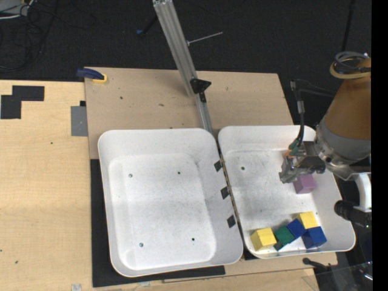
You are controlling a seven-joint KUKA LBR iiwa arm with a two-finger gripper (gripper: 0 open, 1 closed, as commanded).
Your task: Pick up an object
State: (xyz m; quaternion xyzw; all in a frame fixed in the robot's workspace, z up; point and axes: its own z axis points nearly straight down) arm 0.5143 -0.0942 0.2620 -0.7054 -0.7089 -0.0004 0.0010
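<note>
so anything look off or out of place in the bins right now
Nothing stands out. The blocks are bunched in the right bin's near corner, and a purple block sits at the gripper.

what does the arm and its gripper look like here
The arm is a thick rounded body, orange-brown up top with a grey section below it near the wrist. A looped cable sits at its top. The gripper is a small dark grey metal piece, with thin coloured wires running down to it. A white part with dark fittings sticks out lower right.
</note>
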